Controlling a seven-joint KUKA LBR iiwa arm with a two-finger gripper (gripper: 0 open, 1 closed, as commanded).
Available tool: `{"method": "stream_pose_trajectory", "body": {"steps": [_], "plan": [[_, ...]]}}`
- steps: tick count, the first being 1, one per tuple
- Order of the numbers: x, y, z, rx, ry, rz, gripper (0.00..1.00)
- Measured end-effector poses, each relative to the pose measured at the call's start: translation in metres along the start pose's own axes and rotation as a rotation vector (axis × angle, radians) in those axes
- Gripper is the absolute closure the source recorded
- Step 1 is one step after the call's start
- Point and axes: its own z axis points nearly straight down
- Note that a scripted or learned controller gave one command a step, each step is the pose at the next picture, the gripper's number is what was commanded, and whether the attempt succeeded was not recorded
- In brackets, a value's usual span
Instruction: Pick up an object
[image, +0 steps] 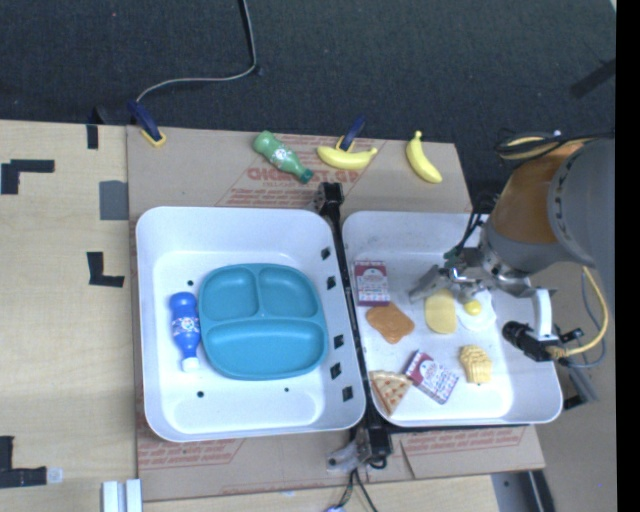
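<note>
1. The grey arm with its orange band (535, 195) reaches in from the right, over the right-hand shallow white bin (520, 405).
2. The two-finger gripper (440, 288) is low inside that bin, just above a pale yellow rounded piece of toy food (441, 314).
3. One slim metal finger (425, 287) angles out to the left; the fingers look spread apart, with nothing between them.
4. The yellow piece lies on the bin floor near mid-bin, touching or very nearly touching the gripper; contact cannot be judged from this angle.
5. Left of it sits a flat brown toast-like slice (389, 321), and above that a small red-and-white carton (371, 281) lies near the bin's left wall.
6. Toward the front edge: a pizza-like wedge (388, 389), a red-and-white packet (432, 377) lying tilted, and a small ridged yellow piece (476, 363) to the right.
7. A tiny yellow bit (473, 308) lies just right of the gripper.
8. The left white bin (160, 235) holds a blue three-compartment plastic tray (262, 320), with a blue-and-white toy bottle (184, 329) lying beside its left edge.
9. On the cardboard-covered bench (200, 165) behind the bins lie a green toy bottle (282, 156) and two yellow toy bananas (346, 156) (423, 160), well apart from the gripper.
</note>
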Motion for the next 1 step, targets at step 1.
{"method": "stream_pose_trajectory", "body": {"steps": [1], "plan": [[-0.0059, -0.0006, -0.0104, -0.004, -0.014, 0.003, 1.0]]}}
